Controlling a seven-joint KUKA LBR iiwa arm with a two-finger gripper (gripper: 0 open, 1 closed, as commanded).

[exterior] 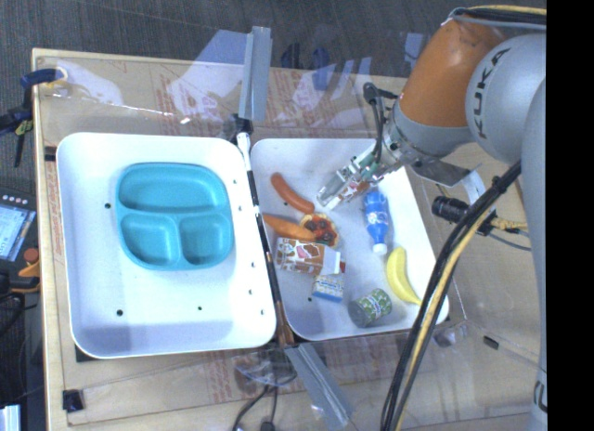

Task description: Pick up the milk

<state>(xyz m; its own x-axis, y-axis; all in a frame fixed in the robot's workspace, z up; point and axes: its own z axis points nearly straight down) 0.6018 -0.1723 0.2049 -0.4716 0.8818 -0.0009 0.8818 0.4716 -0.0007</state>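
The milk carton [328,287] lies untouched near the front of the right bin [422,225], between a brown snack box [299,254] and a green can [372,307]. The tool [336,189] hangs above the bin's middle, beside a blue bottle [375,216]; whether it is wide or narrow I cannot tell. Nothing is picked up yet: reaching, gripping and lifting all remain.
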